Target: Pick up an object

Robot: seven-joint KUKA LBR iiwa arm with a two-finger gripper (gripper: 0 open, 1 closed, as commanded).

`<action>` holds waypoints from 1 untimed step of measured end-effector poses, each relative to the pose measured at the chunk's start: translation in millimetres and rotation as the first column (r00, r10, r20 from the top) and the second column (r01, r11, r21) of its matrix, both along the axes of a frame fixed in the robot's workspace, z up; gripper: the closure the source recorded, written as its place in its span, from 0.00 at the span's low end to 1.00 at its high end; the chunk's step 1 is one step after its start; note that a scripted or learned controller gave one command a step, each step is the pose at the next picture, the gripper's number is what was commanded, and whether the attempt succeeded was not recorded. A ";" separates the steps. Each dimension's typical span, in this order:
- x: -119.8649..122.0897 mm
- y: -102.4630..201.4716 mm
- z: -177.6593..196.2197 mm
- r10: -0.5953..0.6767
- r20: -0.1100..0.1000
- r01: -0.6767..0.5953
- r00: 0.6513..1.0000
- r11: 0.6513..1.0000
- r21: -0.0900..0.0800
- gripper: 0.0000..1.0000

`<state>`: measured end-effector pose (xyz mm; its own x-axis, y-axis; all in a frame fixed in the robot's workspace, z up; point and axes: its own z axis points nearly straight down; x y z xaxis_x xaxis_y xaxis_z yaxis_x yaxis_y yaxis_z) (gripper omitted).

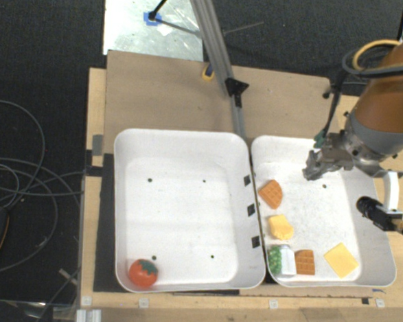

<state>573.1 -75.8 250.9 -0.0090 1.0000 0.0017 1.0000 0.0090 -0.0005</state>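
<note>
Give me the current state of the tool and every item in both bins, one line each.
tool: above the right bin's far end, nothing seen in it
tomato: resting in left bin, near corner
round waffle: flat, right bin
yellow chunk: resting, right bin
green-white item: beside brown waffle
cheese slice: flat

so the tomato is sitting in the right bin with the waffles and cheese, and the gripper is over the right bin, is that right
Not quite. The camera view shows the tomato alone in the left bin, at its near left corner. The waffles and cheese do lie in the right bin, and the gripper is over that bin.
</note>
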 end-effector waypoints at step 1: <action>-19.0 53.1 -11.6 0.001 -0.001 -0.001 1.000 1.000 0.001 1.00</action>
